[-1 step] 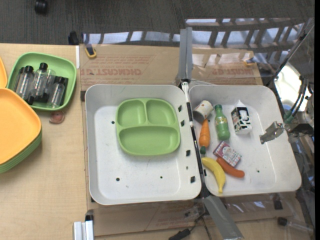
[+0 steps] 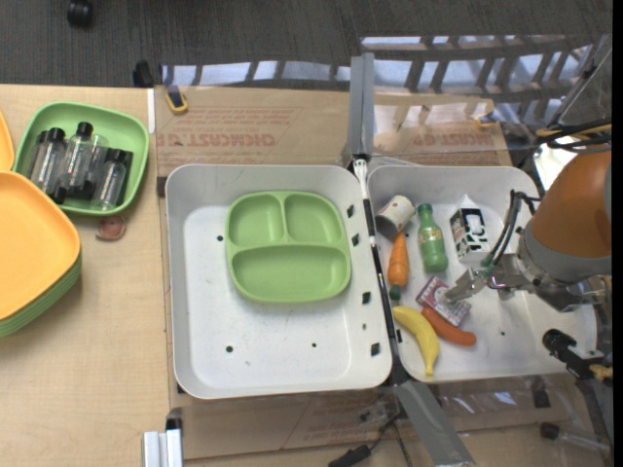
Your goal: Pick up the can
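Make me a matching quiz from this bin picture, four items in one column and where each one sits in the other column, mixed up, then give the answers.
Column one:
1. green divided plate
2. can
3. banana
4. green bottle

Column two:
A. near front edge of the right bin, beside the divider
B. lying between the carrot and the white carton
C. in the left bin
D. top left corner of the right bin, above the carrot

Pairs: 1-C, 2-D, 3-A, 4-B
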Motion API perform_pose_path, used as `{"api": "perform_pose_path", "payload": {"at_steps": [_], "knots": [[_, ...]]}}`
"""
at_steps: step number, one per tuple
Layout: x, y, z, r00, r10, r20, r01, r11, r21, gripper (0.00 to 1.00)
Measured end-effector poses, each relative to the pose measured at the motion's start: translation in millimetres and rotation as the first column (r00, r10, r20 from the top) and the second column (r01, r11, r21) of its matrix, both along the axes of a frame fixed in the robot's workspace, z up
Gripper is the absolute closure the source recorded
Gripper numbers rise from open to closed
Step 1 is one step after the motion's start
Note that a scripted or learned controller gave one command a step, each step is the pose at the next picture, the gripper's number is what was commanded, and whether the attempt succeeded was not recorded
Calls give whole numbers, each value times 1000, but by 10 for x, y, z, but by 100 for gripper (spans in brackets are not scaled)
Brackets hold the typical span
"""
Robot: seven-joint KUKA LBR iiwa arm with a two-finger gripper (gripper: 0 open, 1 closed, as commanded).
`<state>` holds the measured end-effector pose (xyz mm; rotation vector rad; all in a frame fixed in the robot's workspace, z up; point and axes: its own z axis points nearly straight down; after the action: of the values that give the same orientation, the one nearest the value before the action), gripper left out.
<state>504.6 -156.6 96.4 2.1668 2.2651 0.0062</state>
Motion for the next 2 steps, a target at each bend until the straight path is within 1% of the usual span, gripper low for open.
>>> {"api": "perform_pose_path", "payload": {"at_steps": [1, 2], "knots": [[675, 606, 6, 996, 92, 2, -92, 996, -1, 0], [1141, 516, 3, 992, -127, -1, 127, 992, 2, 0]]}}
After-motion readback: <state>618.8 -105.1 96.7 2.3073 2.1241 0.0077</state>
